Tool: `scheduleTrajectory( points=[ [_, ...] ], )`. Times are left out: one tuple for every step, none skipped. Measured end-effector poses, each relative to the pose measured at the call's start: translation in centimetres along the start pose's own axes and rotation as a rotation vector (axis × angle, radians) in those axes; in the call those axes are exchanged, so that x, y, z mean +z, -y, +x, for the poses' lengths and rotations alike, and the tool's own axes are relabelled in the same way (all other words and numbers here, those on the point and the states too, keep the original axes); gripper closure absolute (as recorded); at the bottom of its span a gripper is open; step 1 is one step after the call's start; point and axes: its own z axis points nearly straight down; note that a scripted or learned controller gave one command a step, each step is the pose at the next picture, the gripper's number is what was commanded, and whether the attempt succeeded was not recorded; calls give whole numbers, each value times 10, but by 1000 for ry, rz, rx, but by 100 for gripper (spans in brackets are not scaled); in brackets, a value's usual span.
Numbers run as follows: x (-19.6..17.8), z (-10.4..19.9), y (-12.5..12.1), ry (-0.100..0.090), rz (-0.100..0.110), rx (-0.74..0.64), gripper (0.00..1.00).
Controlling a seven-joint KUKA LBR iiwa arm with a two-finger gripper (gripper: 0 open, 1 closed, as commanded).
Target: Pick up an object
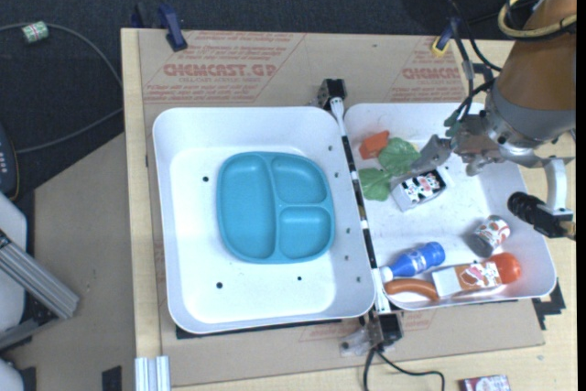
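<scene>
Over the right bin (pixel 542 275), the gripper (pixel 438 162) hung above a small, light-looking carton (pixel 420 189), its jaws' spread impossible to tell.

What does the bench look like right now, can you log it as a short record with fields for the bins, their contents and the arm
left bin: holds a blue divided plate, three compartments
right bin: holds several small items
near divider, upper: orange piece beside green leafy toy
middle: black-and-white carton, under the gripper
lower edge: blue bottle with white cap, hot dog toy, red-and-white packet
right side: small can
arm: gripper low over the carton and green toy
grasp: cannot tell
</scene>
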Motion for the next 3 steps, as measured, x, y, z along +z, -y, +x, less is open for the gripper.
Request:
scheduleTrajectory(
  points=[
    [69,-65,-65,2,0,1,0],
    [123,-11,-109,0,0,-1,0],
    [122,13,-109,0,0,-1,0]
  ],
)
